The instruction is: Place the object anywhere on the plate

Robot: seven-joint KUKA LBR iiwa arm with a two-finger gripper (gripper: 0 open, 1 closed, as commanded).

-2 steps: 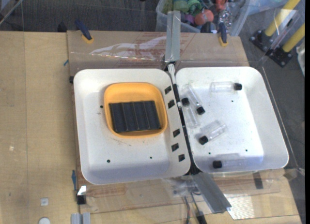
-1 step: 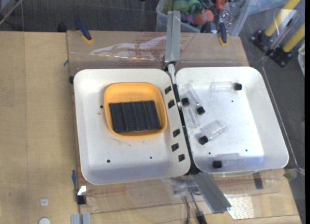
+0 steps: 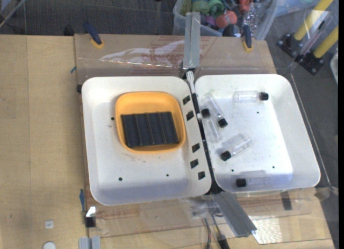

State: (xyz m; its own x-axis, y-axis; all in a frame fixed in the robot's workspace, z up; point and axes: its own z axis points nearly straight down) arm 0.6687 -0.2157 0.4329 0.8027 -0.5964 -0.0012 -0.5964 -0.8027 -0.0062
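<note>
you've got light, slick clear vials (image 3: 235, 147) in the right bin (image 3: 301, 135), grab mid-body, gripper state i cannot tell.

Orange plate (image 3: 122, 104) bears a dark ridged block (image 3: 150, 129) — left bin (image 3: 102, 178).

Two bins sit side by side, the left bin (image 3: 99, 135) touching the right bin (image 3: 290, 135) along a shared edge. A plate (image 3: 148, 98) lies in the left bin, and a ridged block (image 3: 149, 129) rests on it. Several vials lie in the right bin: one (image 3: 250, 97) toward the back, two (image 3: 215, 113) beside the shared edge, one (image 3: 235, 147) near the middle, one (image 3: 252, 180) at the front (all apart from the plate). A tub (image 3: 226, 0) stands behind both bins.
</note>
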